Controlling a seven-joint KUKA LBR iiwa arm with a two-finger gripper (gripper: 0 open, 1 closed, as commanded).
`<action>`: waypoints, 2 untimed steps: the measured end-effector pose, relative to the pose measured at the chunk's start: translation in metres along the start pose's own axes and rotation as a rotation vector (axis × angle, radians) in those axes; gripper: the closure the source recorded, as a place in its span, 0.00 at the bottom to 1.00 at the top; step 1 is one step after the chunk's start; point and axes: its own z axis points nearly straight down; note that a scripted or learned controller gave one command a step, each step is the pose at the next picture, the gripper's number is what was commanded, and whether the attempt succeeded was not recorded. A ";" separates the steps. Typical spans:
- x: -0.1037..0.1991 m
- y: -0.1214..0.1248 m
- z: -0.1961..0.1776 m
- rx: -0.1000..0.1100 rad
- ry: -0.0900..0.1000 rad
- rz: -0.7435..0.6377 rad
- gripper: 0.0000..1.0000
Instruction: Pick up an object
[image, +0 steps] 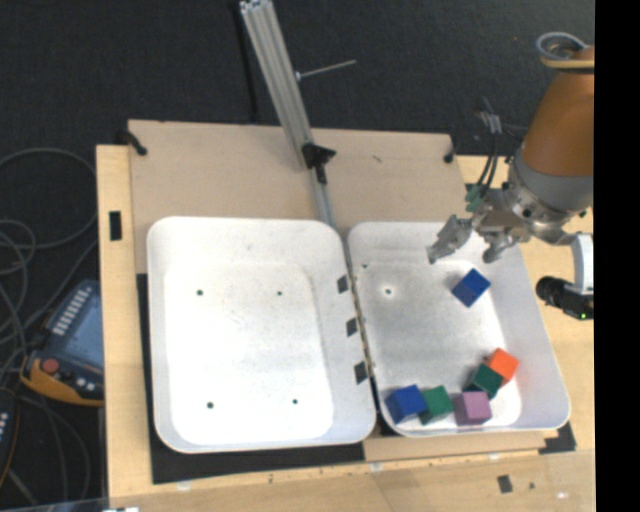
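Above the right bin (530, 330), tool (470, 248) near unlabelled blue cube (470, 288).

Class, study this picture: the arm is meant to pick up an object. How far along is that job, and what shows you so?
Done: the arm has reached over the right bin, and its claw hangs open just above and left of the lone blue cube. In hand: nothing sits between its fingers. Left: descending, closing on a block and lifting it. The blue cube looks the likeliest target, as the other blocks cluster at the bin's near edge.
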 end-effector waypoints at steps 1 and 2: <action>-0.059 -0.039 0.122 0.010 0.000 0.003 0.00; -0.079 0.025 0.176 -0.002 -0.003 -0.005 0.00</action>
